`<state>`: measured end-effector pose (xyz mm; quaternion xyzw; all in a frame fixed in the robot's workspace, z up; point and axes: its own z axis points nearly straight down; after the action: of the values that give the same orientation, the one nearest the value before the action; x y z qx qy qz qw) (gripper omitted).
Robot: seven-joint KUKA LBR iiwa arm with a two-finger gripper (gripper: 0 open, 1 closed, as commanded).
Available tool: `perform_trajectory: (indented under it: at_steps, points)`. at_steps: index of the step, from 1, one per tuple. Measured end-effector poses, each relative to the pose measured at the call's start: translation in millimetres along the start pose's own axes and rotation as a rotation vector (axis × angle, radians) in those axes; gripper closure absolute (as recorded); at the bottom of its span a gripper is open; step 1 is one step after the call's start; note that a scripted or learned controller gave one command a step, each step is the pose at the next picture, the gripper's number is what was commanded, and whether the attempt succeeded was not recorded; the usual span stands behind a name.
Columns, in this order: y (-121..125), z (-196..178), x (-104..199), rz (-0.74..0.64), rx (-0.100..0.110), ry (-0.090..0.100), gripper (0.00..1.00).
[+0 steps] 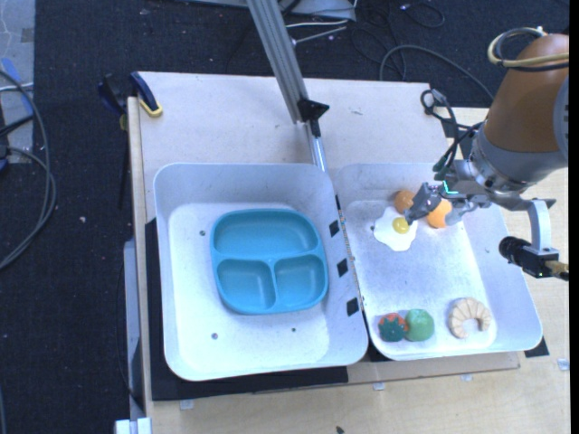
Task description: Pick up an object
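Reaching into right bin: gripper point(427, 204) at end of grey arm with orange band, low over the bin's far part, coming from the right.
Finger state: cannot tell; dark tip crowds the orange pieces, too small and cluttered to judge.
Nearest object: orange pieces point(438, 213), touching or just beside the gripper tip, one bit on each side of it; whether anything sits between the tips, unclear.
Next nearest: fried egg toy point(396, 231), flat, white with yellow yolk, just left of and nearer the camera than the tip.
Right bin point(507, 301) contents: orange pieces and egg at far end; red and green vegetable toy point(406, 325) and pale croissant-shaped toy point(470, 317) at near end, well apart from the gripper.
Left bin point(185, 333) contents: blue divided tray point(270, 259), three compartments, nothing seen in them.
Judgement: likely target the orange pieces, directly under the tip; no lift evident yet.
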<state>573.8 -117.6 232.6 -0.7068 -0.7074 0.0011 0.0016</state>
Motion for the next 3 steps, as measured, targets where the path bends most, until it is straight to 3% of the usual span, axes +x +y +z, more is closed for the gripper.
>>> perform_trajectory:
  at_steps: [1, 3]
  points:
    - [1, -2, 0, 0.000, -0.004, 0.000, 0.00]
    - [1, 110, -14, 0.002, -0.001, -0.001, 0.00]
